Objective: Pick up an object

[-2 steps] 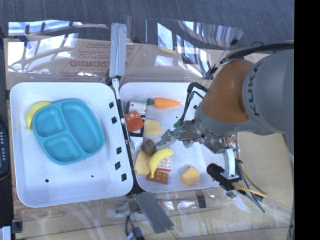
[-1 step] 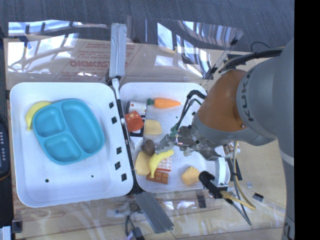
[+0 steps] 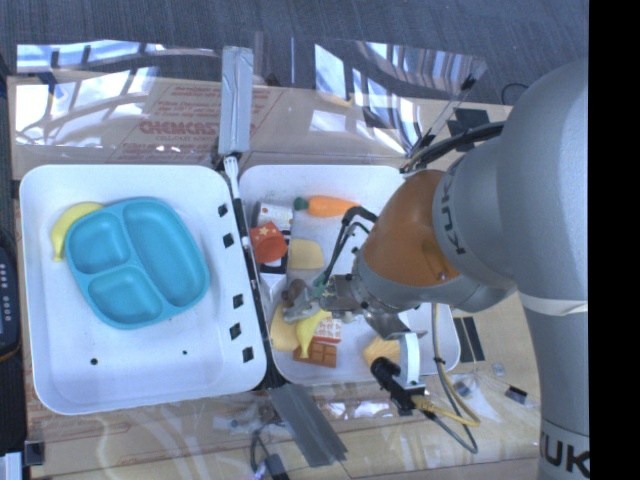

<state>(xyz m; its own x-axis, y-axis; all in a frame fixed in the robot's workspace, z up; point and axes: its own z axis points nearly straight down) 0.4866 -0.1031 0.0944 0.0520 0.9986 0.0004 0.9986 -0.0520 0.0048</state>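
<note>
Hovering low over the right white bin [image 3: 262, 183], the grey two-finger gripper [image 3: 300, 303] sits right on a pile of small toy foods; can't tell how it's set. Nearby lie an orange plastic carrot [image 3: 330, 206] and a red block [image 3: 267, 245]. Left white bin [image 3: 40, 368] holds a blue divided plate [image 3: 137, 260] touching a yellow banana [image 3: 66, 225].

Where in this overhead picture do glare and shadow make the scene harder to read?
Camera view: bright streaky reflections wash out the clear plastic sheet behind the bins; the grey and orange arm shades the right white bin, muddying the small toys beneath; the blue divided plate in the left white bin is evenly lit.
</note>
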